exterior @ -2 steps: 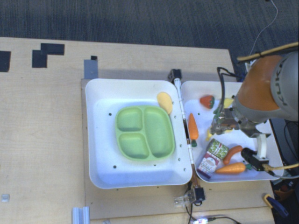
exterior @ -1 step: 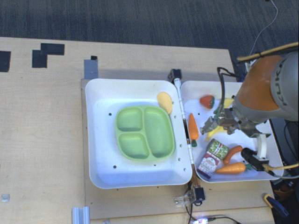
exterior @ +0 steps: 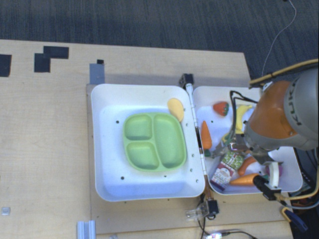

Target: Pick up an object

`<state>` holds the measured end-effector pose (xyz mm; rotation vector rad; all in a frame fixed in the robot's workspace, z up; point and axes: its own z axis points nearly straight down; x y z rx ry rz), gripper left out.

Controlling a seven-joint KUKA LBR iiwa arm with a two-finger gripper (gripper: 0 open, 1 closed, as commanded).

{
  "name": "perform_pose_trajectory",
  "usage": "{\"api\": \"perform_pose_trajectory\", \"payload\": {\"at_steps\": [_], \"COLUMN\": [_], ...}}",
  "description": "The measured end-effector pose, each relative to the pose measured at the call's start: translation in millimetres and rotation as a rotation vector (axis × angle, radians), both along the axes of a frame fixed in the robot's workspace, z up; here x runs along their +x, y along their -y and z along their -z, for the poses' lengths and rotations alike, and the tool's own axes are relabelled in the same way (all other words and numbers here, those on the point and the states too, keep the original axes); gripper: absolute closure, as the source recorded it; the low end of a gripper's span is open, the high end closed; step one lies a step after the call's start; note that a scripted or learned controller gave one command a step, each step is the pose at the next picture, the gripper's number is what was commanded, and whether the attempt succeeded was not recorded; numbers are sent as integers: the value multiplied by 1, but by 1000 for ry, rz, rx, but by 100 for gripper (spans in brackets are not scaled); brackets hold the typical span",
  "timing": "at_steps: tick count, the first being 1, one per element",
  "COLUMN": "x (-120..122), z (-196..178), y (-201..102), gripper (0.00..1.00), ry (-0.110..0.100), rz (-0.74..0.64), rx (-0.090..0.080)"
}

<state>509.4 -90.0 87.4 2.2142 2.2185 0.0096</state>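
Arm (exterior: 279, 116) comes in from the right side, well to the right of the green divided plate (exterior: 153, 141). Its grey body and orange band are bent over the right bin (exterior: 204, 111), wrist pointing down and toward the plate. Gripper (exterior: 232, 147) sits low among the bin's clutter, approx. level w/ the plate's middle and on the far side of the wall between the bins. It's right above a printed packet (exterior: 228, 167). Can't tell if the gripper is open or closed, as the arm's bulk and the clutter hide that. Nothing is visibly held.

Possible pick objs, all placed vs. the plate:
- Yellow rounded piece (exterior: 175, 108), just off the plate's upper-right corner, in the same left bin (exterior: 107, 133).
- Orange carrot (exterior: 205, 135), right of the plate, just past the dividing wall.
- Red strawberry-like piece (exterior: 221, 108), up and right of the plate.
- Yellow item (exterior: 242, 116), further right, partly under the arm.
- Second carrot (exterior: 244, 179), down and right of the plate, beside the packet.

Writing: the packet has a green, white and dark red label, but the print is too small to read. Part of a dark letter shows on the arm's grey casing at the frame edge, not legible as a word.
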Motion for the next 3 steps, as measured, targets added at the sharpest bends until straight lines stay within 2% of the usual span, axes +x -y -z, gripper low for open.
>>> {"api": "perform_pose_trajectory", "payload": {"at_steps": [1, 2, 3], "x": [2, 2, 4], "z": [-12, -12, -22], "y": [0, 0, -1], "gripper": [100, 0, 100], "ry": [7, 6, 10], "rz": [-1, -2, -3], "rx": [0, 0, 0]}}
